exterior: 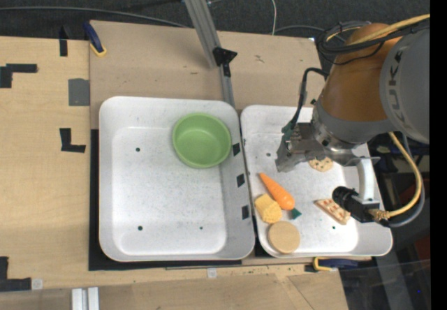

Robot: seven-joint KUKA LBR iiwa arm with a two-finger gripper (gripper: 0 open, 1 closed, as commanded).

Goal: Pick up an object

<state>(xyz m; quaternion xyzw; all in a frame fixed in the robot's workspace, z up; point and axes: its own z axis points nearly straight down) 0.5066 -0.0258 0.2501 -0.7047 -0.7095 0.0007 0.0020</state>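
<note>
Right bin (265, 127) taken as the landmark.

Tool (292, 158) hangs over the upper middle of the right bin, under the grey and orange arm (363, 92) that comes in from the right. Tool is dark and seen from above; whether it is spread or clenched, cannot tell. Nothing visibly held.

Objects in the right bin:
- Toy carrot (277, 192), just below the tool toward the near edge, apart from it. Long axis diagonal: tip toward the bin's upper left, green stub end toward lower right.
- Yellow-orange lumpy piece (268, 209), touching or nearly touching the carrot's lower left side.
- Tan round disc (284, 237), at the near edge of the bin, just below the lumpy piece.
- Flat cracker-like piece (333, 211), right of the carrot, well apart from it.
- Another small spotted piece (321, 163), just right of the tool, partly hidden by the wrist.

Green bowl (202, 139) sits in the left bin (140, 197), near the wall it shares with the right bin.

Judgement: carrot is the nearest clear candidate. The move turns on a short shift toward the near edge, then closing across the carrot's diagonal axis. Risk: the crowding lumpy piece gets caught or pushed.
</note>
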